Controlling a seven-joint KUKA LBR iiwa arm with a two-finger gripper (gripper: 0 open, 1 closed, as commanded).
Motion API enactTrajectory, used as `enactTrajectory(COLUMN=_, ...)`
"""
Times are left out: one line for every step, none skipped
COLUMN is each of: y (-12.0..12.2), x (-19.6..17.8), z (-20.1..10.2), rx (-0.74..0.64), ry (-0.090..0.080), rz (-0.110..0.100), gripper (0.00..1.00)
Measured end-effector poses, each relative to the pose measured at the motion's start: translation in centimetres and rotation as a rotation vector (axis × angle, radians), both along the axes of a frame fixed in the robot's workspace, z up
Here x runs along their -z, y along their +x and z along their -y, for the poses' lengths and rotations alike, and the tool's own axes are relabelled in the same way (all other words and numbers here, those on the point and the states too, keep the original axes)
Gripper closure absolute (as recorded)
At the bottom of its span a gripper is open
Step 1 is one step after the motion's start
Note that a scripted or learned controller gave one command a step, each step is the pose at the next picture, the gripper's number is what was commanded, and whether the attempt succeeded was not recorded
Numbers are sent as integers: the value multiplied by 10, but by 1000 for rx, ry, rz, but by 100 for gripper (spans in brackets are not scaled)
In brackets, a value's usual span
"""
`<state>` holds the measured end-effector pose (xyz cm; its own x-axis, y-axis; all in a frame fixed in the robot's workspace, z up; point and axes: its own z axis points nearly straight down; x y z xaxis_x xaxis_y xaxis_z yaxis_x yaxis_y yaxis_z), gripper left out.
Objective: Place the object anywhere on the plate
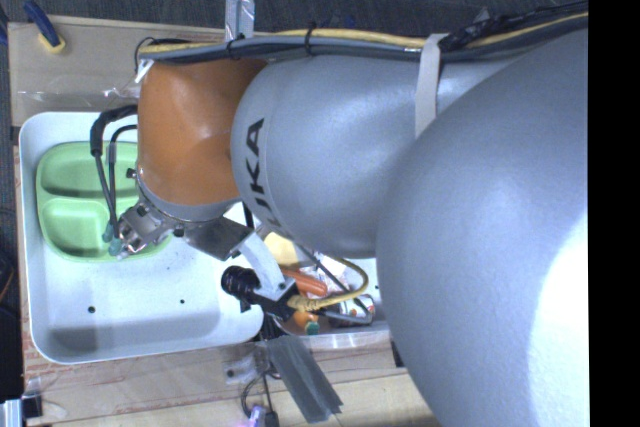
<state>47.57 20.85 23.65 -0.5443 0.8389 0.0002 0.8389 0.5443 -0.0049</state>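
Observation:
A light green plate [70, 195] with two compartments lies at the left end of the left white bin [120, 315]. My gripper [125, 238] hangs over the plate's lower right edge, below the orange wrist band [190, 130]. The wrist and its black cables hide the right part of the plate. Nothing can be made out in the gripper from this angle.
The grey arm [400, 175] covers most of the right bin; in a small gap of it lie an orange item [305, 283] and a few small objects [330, 310]. A black camera mount [245, 283] sticks out near the bins' divide. The left bin's floor shows white below the plate.

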Motion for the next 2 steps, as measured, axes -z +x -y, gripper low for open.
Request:
enactTrajectory(y=0, x=4, z=4, rx=-45, ry=1, rz=0, gripper=100)
enactTrajectory(y=0, x=18, z=4, rx=-25, ry=0, rz=-1, gripper=100)
